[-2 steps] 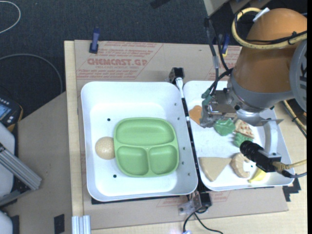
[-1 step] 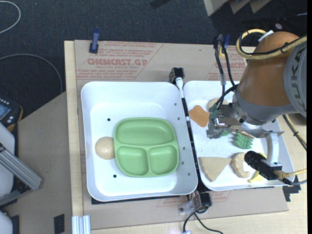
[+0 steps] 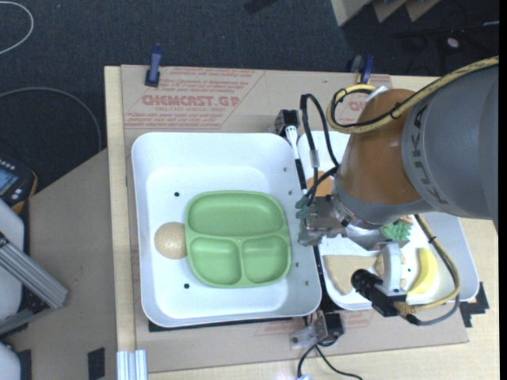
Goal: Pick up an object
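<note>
Holding one green tray [image 3: 238,238] and one tan ball [image 3: 169,241], the left bin [image 3: 150,165] lies beside the arm [image 3: 396,161].

Even, bright overhead light, soft shadows, slightly grainy, mild glare on the white bin [image 3: 150,212].

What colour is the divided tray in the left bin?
Light green; the divided tray shows clearly in the camera view.

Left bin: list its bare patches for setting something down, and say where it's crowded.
In the left bin, bare floor runs between the back wall and the green tray, and along the front below the tray. The ball fills the tray's left side. The right bin is crowded under the arm.
</note>
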Available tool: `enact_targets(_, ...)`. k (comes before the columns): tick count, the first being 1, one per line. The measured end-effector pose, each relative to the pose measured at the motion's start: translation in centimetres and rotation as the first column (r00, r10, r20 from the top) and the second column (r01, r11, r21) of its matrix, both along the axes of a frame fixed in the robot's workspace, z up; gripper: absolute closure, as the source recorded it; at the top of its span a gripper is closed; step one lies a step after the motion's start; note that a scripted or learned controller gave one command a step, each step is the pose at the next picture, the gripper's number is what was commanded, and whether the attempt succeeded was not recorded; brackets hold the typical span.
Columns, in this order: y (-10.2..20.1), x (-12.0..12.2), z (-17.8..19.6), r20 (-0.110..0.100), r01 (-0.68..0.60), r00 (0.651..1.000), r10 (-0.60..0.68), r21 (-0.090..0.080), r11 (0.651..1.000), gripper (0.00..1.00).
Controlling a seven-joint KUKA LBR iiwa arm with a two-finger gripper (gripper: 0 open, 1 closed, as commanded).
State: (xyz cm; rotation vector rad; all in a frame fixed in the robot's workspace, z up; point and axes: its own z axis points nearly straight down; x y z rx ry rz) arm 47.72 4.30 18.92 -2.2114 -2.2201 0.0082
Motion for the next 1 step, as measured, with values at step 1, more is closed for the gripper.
enact_targets(1,1.79,0.41,13.54,0.025,-0.001,1.000,0.001,0.002,1.000,1.00)
